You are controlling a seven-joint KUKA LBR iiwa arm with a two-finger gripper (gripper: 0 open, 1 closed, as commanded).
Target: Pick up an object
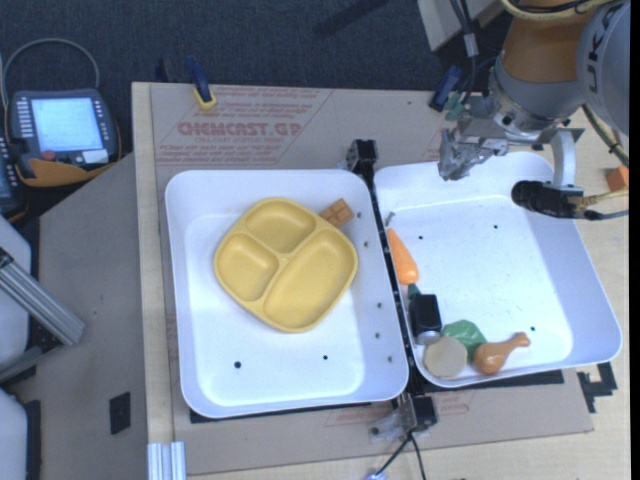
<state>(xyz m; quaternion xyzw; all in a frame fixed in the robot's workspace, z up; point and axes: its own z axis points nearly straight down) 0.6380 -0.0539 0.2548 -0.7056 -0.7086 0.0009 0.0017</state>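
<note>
A handheld screen unit (62, 128) lies left of the bench; a blue-and-yellow clamp (202, 85) grips the board's top edge

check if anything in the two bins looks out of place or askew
Mostly tidy. The yellow divided plate lies turned at an angle in the left bin, with a small brown block at its upper right edge. In the right bin, the toys, including the carrot, crowd the left wall and near corner.

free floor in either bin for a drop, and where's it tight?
Right bin: open floor across the middle and right, between the gripper at the top rim and the bottom-left pile. Tight along its left wall: carrot, black block, round lid, drumstick.
Left bin: the yellow plate takes the centre; bare strip below it.
</note>
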